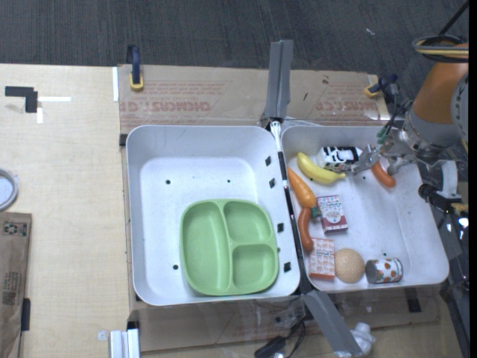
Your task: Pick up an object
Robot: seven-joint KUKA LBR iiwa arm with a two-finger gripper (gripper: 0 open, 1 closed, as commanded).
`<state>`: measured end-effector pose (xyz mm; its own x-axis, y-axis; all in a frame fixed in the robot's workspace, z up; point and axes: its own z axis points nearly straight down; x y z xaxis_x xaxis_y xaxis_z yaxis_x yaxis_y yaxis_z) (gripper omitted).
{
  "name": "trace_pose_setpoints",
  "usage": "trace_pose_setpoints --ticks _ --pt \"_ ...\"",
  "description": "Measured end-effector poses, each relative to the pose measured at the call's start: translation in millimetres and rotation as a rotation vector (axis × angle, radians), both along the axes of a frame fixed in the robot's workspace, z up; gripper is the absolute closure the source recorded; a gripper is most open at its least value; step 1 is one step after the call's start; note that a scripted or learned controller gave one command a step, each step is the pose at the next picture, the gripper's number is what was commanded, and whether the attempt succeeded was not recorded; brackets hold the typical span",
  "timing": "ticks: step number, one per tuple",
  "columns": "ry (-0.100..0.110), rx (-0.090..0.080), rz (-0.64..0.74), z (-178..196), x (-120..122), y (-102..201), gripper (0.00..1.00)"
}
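My gripper (pixel 370 160) hangs low over the back of the right bin (pixel 431 233), reaching in from the right. It sits between a black-and-white patterned object (pixel 340 155) on its left and a small orange-red piece (pixel 384 176) just below and to its right. The view does not show anything held. A yellow banana (pixel 317 169) lies left of the gripper. An orange carrot (pixel 302 187) and a sausage-like piece (pixel 305 230) lie along the bin's left wall.
The right bin also holds a red carton (pixel 332 213), a smaller carton (pixel 322 258), a tan bread roll (pixel 349 265) and a can (pixel 384 270) on its side. A green divided plate (pixel 227 246) lies in the left bin (pixel 136 200). Clamps hold the cardboard behind the bins.
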<state>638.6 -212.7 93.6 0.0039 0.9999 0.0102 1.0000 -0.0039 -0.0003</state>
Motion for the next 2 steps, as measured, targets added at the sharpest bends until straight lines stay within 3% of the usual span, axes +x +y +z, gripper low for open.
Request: trace_pose_setpoints --ticks 1,2 --pt "0.002 -0.010 -0.129 -1.7 -21.1 26.3 0.00" --pt "0.002 -0.011 -0.125 7.2 -21.0 26.3 1.00"
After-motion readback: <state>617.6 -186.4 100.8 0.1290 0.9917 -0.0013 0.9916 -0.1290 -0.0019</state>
